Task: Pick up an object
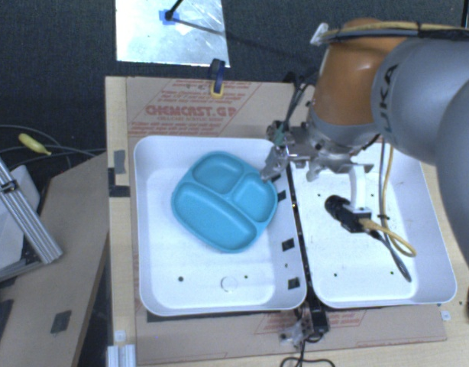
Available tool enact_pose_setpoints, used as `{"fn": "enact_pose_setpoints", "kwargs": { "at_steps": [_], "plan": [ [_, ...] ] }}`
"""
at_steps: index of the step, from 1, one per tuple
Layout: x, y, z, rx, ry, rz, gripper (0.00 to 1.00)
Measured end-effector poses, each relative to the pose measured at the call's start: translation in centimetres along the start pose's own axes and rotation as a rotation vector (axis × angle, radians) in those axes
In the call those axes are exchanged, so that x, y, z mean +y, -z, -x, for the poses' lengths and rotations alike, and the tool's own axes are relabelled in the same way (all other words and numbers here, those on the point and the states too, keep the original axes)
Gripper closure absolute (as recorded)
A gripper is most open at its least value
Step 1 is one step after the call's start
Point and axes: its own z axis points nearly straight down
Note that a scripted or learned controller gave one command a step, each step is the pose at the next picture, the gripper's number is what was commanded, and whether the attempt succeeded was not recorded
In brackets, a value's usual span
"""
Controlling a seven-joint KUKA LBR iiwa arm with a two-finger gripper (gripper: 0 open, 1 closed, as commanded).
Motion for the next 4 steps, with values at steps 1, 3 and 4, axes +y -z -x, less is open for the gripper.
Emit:
{"fn": "enact_pose_setpoints", "kwargs": {
  "at_steps": [1, 3, 4],
  "plan": [
    [-3.6, 9.9, -4.8, 0.0, -0.002, 0.011, 0.0],
    [-6.5, 22.0, -10.1, 0.001, -0.002, 0.008, 0.0],
    [-10.0, 30.6, -13.2, 0.002, -0.003, 0.012, 0.0]
  ]
}}
